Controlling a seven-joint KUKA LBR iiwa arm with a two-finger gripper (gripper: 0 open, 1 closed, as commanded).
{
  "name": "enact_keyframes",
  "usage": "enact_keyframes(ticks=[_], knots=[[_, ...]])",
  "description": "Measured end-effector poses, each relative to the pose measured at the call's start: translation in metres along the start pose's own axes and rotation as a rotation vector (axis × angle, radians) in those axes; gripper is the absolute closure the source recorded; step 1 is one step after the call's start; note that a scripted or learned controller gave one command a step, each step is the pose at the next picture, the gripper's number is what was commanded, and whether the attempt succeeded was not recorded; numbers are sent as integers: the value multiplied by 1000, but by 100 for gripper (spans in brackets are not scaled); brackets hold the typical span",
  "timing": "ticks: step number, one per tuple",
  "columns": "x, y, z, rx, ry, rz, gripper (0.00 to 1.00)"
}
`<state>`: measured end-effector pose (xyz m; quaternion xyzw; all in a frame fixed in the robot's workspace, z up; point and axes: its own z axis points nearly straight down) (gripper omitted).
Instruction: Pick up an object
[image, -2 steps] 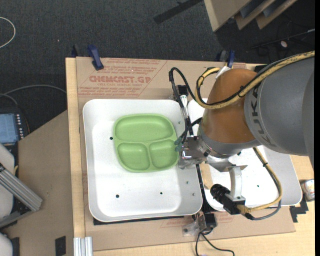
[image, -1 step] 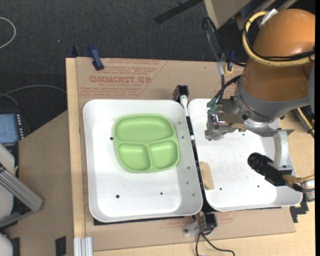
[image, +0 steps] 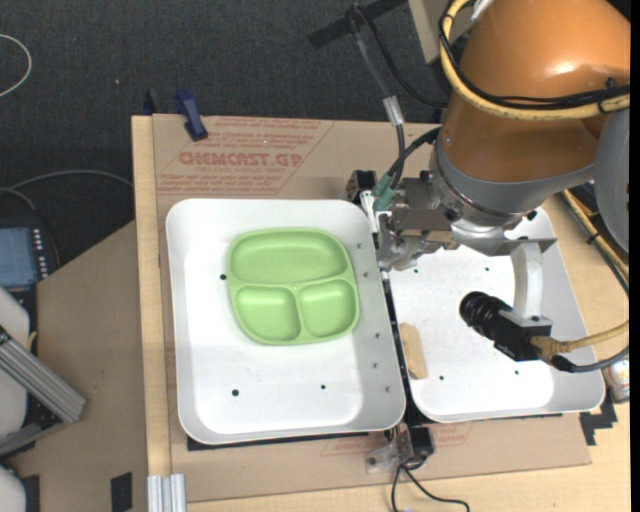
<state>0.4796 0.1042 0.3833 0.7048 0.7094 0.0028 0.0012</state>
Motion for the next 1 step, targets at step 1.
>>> enact_keyframes(ticks=[1], knots=[[32, 0, -25, 1, -1, 3, 100]])
